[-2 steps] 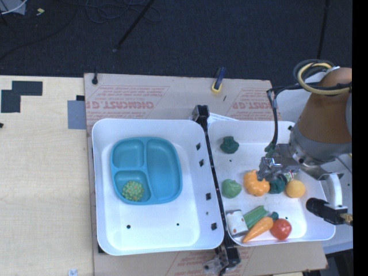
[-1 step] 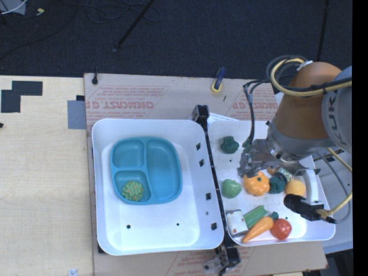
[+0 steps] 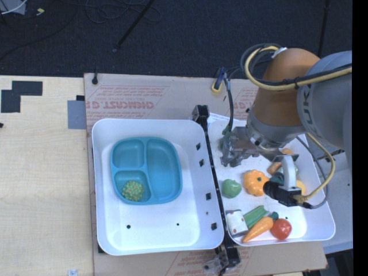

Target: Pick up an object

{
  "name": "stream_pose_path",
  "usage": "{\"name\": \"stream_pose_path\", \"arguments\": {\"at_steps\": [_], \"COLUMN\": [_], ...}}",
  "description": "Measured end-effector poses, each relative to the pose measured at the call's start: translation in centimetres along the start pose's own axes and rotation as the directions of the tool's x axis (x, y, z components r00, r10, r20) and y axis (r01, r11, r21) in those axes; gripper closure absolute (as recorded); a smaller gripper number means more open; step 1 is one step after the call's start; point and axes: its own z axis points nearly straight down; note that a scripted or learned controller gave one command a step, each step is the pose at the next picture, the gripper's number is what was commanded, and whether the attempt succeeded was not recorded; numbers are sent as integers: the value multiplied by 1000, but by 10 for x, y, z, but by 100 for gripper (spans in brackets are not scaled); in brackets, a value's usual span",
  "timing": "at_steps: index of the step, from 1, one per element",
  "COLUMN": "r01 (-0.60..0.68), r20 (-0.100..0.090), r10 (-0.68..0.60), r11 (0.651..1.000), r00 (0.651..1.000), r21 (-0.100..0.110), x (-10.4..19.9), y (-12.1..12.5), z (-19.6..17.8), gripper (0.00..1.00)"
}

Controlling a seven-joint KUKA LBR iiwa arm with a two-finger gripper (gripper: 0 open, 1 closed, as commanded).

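A carrot (image 3: pixel 258 228) and red tomato (image 3: pixel 281 229) lie at the near edge of the right bin (image 3: pixel 325 227), with a green wedge (image 3: pixel 255 216), green pepper (image 3: pixel 231 188) and orange pumpkin (image 3: pixel 255 182), one of each, all unlifted. My gripper (image 3: pixel 231 152) hangs low above the pepper with nothing visibly in it; its opening I cannot tell. The left bin (image 3: pixel 155 234) holds one blue divided plate (image 3: pixel 146 171) with peas (image 3: pixel 133 190) in its near-left compartment.

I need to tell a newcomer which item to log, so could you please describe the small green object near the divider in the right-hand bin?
Start at the right bin, where the arm is reaching in. Along its left wall, beside the divider, lies a small green piece, just left of the orange pumpkin-like toy. It is the only rounded, all-green lump there; the other green item is long and flat.
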Motion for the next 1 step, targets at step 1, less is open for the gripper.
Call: {"name": "stream_pose_path", "arguments": {"at_steps": [1], "r01": [1], "r20": [0], "r10": [-1], "r11": [1000], "r00": [1000], "r21": [1], "x": [50], "y": [23], "z": [11], "gripper": [100]}}
